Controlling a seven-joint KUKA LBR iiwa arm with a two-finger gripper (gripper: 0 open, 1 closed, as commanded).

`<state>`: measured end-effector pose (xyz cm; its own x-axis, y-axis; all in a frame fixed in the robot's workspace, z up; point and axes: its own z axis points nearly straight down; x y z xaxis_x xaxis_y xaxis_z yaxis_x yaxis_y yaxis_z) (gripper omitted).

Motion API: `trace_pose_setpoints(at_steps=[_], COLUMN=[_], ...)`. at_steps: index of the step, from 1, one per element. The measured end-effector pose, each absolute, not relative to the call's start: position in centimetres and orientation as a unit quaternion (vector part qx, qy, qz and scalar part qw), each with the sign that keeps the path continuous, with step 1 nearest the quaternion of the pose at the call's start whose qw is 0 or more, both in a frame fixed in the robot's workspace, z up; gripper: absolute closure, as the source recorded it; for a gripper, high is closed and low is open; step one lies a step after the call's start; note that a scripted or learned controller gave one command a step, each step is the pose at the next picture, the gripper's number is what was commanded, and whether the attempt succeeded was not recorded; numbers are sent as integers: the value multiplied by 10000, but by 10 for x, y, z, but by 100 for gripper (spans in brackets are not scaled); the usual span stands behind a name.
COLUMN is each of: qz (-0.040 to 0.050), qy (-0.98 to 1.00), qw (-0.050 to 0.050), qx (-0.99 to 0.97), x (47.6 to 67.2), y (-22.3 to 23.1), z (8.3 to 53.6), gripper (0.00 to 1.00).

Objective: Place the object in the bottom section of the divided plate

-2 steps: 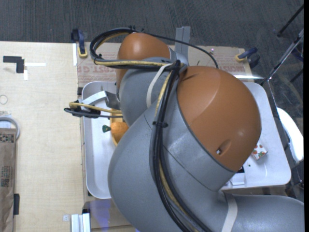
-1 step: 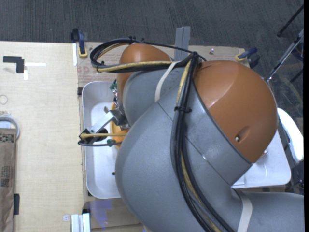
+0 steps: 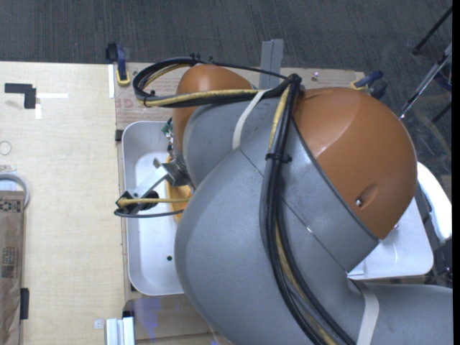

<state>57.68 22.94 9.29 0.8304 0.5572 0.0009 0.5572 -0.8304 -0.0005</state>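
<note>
Arm [image 3: 287, 221], grey with orange domed joints, bulking over most of the bench and covering the greater part of both bins. Left bin [image 3: 147, 264], white, shallow, showing only its left strip beyond the arm: rim, rounded corners, bare floor with a small dark spot. Black and yellow cables [image 3: 208, 85] looped over the arm's upper joint, a second loop [image 3: 136, 203] hanging over the left bin's left rim. Gripper hidden beneath the arm, over the left bin; open or closed cannot be told. Task object and divided plate hidden under the arm; position relative to the gripper cannot be told. Right bin [image 3: 402, 261], a white corner visible past the arm's right side.
</note>
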Motion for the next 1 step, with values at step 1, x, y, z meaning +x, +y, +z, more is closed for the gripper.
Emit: trace_pose_setpoints(at_steps=[1], qz=[26], qy=[-2706], qw=[-11], qx=[-9627], x=[563], y=[217], z=[119], gripper=[0])
